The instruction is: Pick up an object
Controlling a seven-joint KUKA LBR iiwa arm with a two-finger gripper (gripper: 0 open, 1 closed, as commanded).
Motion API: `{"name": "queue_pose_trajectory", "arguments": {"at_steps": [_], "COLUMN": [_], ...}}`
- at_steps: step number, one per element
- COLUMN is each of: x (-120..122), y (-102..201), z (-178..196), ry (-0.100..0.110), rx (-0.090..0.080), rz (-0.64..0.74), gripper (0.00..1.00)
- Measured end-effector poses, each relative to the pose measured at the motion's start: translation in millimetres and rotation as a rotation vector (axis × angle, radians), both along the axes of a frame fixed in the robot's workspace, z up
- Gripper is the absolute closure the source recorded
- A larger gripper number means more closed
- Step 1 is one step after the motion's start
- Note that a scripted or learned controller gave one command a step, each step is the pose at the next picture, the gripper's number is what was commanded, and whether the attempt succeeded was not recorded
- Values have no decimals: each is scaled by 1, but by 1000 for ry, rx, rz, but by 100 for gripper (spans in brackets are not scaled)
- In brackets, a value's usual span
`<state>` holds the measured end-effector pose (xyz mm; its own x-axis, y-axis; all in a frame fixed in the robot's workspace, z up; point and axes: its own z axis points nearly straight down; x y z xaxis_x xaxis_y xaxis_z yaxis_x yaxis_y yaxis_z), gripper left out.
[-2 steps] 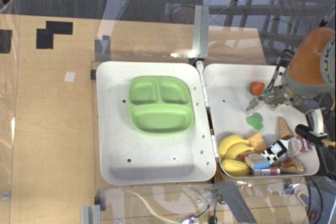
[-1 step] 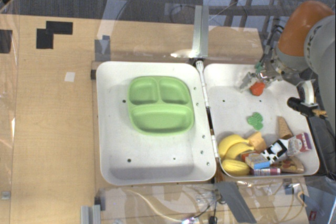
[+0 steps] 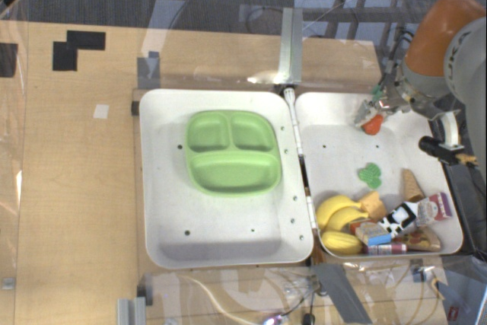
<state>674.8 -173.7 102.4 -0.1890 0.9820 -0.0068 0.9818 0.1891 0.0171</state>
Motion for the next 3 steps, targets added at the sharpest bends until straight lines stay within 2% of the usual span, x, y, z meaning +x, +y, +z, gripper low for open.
{"name": "queue_pose_trajectory", "arguments": {"at_steps": [1, 2, 3], "x": [-4, -4, -33], "y": [34, 34, -4], "z": [72, 71, -14], "ry": [8, 9, 8], "rx": [4, 4, 3], "rz": [-127, -127, -122], "gripper": [100, 0, 0]}}
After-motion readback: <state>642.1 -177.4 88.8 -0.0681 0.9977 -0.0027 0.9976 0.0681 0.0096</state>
